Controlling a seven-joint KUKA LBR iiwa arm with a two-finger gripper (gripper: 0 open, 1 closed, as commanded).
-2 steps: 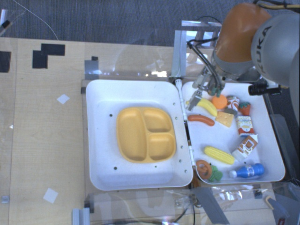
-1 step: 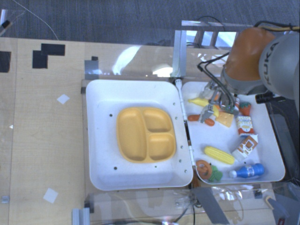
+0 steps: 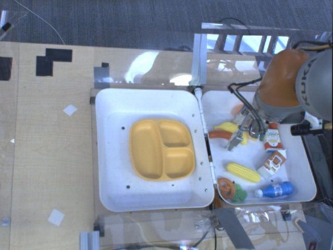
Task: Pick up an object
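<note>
My gripper [image 3: 235,140] hangs over the left part of the right bin [image 3: 310,184], its fingers pointing down and left, open, with nothing between them. Just to its upper left lies a yellow banana [image 3: 225,126], and a red pepper [image 3: 218,135] lies to its left. Below it rests a yellow corn cob [image 3: 243,172]. A small red-and-white bottle [image 3: 271,138] and a red-and-white carton [image 3: 273,162] sit to its right. A blue bottle [image 3: 274,190] and an orange-and-green toy [image 3: 231,189] lie along the near wall.
The left bin [image 3: 112,191] holds a yellow divided plate [image 3: 162,149]. A metal post [image 3: 199,59] and a clear panel stand behind the bins. The grey arm with its orange band [image 3: 281,79] covers the right bin's far right corner.
</note>
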